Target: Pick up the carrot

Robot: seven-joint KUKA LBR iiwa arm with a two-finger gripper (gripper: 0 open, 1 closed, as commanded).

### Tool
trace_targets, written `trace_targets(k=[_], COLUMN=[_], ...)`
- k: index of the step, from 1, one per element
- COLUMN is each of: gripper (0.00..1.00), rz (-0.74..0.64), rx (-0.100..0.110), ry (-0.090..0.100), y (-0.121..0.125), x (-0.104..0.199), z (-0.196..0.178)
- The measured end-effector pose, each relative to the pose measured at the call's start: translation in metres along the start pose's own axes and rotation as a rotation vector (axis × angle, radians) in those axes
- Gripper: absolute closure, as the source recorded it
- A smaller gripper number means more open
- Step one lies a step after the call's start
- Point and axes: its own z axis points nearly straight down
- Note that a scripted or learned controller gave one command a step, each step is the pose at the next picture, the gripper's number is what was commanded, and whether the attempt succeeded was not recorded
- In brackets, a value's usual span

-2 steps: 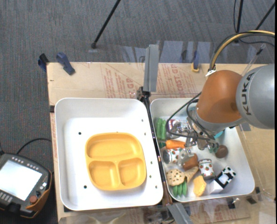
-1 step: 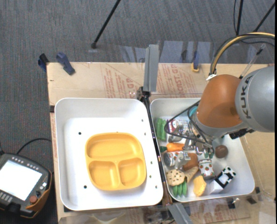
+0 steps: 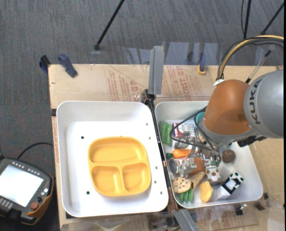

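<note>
end effector (image 3: 197, 150) fingers too cluttered to read, carrot (image 3: 182, 153) partly behind them

The small orange toy carrot (image 3: 182, 153), smooth and plastic-looking with a bit of green at its left end, lies on its side, roughly level across the view, near the left wall of the right-hand bin, partly covered on its right

Smooth white plastic with a soft shine on both bins (image 3: 66, 124). Glossy yellow plastic on the divided plate (image 3: 119, 166). Matt brown cardboard with red print over the worktop (image 3: 99, 83). Satin orange shell and grey painted metal on the arm (image 3: 258, 107). Smooth orange carrot (image 3: 181, 153), probably plastic.
</note>
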Motion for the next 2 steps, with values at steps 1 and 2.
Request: trace_targets(k=[1,2], gripper=[0.00,1.00], rz=[0.477,0.472], rx=[0.001,0.002], ry=[0.001,0.002], y=[-0.0041,-0.0031], x=[0.0199,0.0199], z=[0.0001,-0.0088])
